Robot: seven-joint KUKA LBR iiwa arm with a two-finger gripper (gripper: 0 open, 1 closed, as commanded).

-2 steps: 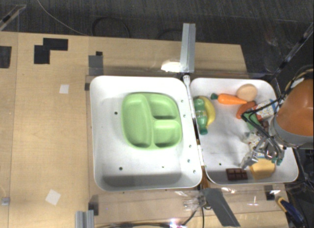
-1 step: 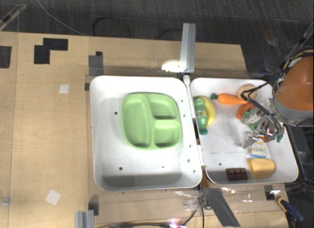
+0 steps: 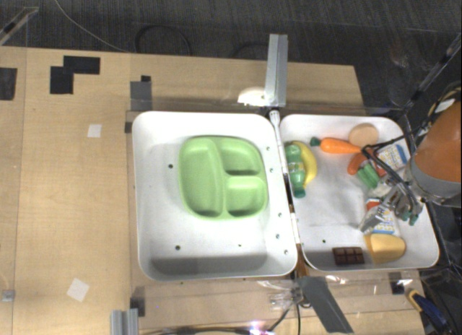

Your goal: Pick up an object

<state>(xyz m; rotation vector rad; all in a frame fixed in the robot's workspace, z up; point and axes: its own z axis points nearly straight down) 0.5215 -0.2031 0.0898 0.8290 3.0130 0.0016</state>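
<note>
The right bin (image 3: 325, 243) holds several small things. A green bottle (image 3: 294, 170) lies beside a banana (image 3: 309, 164) at its left wall. A carrot (image 3: 338, 146) and a beige round piece (image 3: 363, 135) sit at the back. A small green block (image 3: 369, 175) lies next to an orange-red piece (image 3: 354, 165). At the front are a yellow cheese wedge (image 3: 385, 246) and a brown chocolate bar (image 3: 349, 256). My gripper (image 3: 393, 203) hangs low over a white and blue packet (image 3: 378, 218) near the bin's right side, and cables hide much of it.
The left bin (image 3: 155, 247) carries a green divided plate (image 3: 220, 176). The arm's orange band (image 3: 440, 154) overhangs the right bin's right edge. A metal post (image 3: 276, 70) stands behind the wall between the bins. Wooden bench surface lies to the left.
</note>
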